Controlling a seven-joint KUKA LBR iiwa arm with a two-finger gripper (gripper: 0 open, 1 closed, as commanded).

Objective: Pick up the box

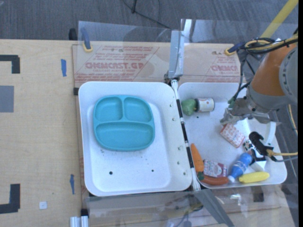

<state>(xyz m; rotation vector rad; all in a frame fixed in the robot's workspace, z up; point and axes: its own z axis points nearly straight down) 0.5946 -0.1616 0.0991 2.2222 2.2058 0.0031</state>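
Leftward, left bin (94,174) holds teal divided plate (124,122) in its upper half. Right bin (208,141) carries green-topped bottle (197,105) on its side near top left corner; carrot (197,158), small packet (214,167), red sausage (215,180), blue bottle (240,165), banana (254,177) along lower edge. Gripper (235,118) at right centre of frame, directly over box (233,135); finger spread cannot be told. Box lies flat, red-patterned, long axis running upper left to lower right.
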